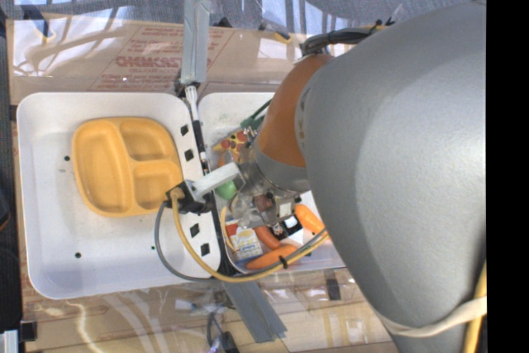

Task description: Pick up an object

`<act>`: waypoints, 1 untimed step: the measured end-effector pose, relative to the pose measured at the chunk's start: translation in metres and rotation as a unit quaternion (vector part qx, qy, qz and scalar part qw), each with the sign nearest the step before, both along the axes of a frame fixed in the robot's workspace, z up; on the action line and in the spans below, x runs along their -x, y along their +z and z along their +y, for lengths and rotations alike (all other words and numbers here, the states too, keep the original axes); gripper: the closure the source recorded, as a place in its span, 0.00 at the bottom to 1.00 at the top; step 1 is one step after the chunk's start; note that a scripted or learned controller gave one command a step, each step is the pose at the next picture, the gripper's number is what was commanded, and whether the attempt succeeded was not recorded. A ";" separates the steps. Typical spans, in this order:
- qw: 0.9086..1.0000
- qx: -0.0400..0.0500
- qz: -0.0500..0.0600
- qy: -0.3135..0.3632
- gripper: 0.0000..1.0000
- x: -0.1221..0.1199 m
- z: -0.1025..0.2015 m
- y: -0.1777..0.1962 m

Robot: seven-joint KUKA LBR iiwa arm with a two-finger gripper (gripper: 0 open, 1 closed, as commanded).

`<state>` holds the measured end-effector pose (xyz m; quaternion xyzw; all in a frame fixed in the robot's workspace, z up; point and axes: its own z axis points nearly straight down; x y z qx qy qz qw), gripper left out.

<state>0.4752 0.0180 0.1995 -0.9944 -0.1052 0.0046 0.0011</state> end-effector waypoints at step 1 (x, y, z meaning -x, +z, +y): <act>1.000 0.000 -0.004 -0.002 1.00 -0.002 -0.015 0.045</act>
